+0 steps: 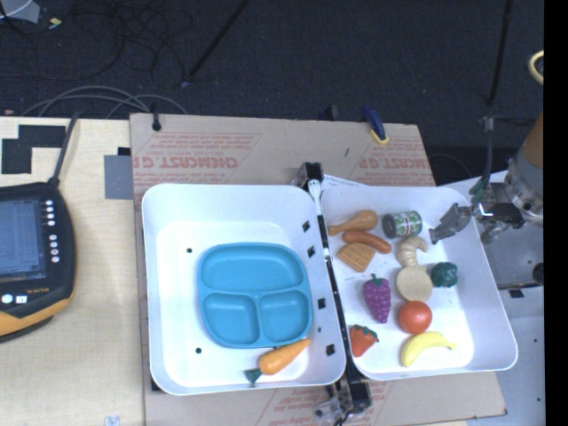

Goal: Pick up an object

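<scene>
The right bin holds several toy foods: a green-labelled can, a mushroom, a green broccoli, a cream round piece, purple grapes, a tomato, a banana, a strawberry, a waffle and two sausage-like pieces. My gripper hangs over the bin's upper right corner, just right of the can. It is open and holds nothing.
In the left bin lies a blue divided plate, with an orange carrot at its lower edge. A black clip ridge joins the bins. A teach pendant rests on the bench at far left.
</scene>
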Action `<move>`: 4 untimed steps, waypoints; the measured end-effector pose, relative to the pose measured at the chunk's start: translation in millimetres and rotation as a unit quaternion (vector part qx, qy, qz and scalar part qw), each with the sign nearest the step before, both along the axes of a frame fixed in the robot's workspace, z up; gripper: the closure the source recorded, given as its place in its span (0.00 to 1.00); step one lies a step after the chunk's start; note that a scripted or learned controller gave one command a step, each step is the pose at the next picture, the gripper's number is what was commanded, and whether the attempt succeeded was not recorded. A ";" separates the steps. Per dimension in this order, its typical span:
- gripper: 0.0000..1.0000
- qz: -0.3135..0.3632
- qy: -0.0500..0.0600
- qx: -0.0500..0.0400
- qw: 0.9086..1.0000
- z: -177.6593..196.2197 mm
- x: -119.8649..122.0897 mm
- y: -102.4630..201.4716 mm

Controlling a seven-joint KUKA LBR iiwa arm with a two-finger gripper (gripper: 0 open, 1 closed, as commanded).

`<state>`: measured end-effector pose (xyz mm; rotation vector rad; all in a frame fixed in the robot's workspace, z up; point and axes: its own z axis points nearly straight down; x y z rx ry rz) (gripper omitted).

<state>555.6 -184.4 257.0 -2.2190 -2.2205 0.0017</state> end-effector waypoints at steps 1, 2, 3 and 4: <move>0.00 -0.001 0.007 0.002 1.000 -133.9 -41.7 -12.5; 0.00 0.001 0.000 0.000 1.000 -170.5 -81.1 15.0; 1.00 -0.003 -0.002 0.000 1.000 -157.5 -79.1 11.4; 1.00 0.004 -0.004 0.001 1.000 -133.9 1.5 74.4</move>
